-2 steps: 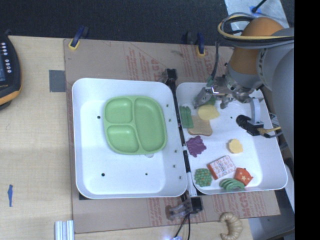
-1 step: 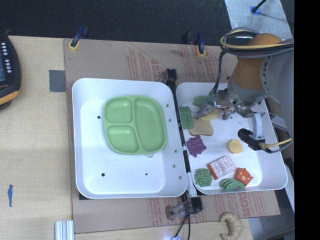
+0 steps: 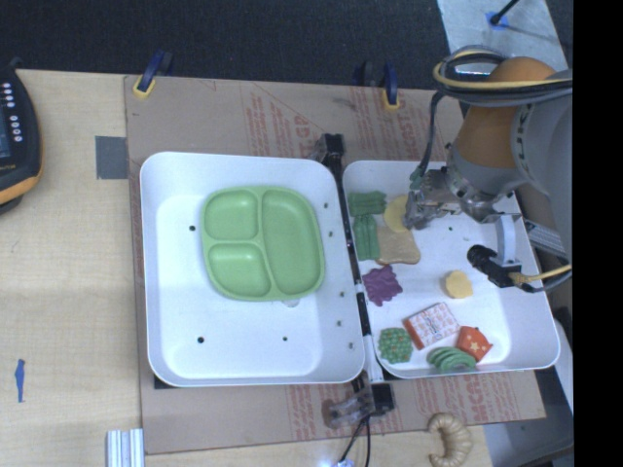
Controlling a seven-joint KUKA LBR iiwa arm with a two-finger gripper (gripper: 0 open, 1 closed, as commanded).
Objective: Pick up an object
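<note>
Toys fill the right bin [image 3: 541,353]: a tan bread slice [image 3: 398,247], a purple piece [image 3: 382,284], a yellow lump [image 3: 458,283]. Over the bread slice's top edge hangs the gripper [image 3: 421,209]; I cannot tell how it is set. A green plate [image 3: 263,242] with 3 parts sits in the left bin [image 3: 165,290].

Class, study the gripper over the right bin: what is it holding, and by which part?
It cannot be told: the gripper sits low among the toy foods in the right bin.

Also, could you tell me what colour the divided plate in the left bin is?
The plate is light green, shown clearly in the camera view.
</note>
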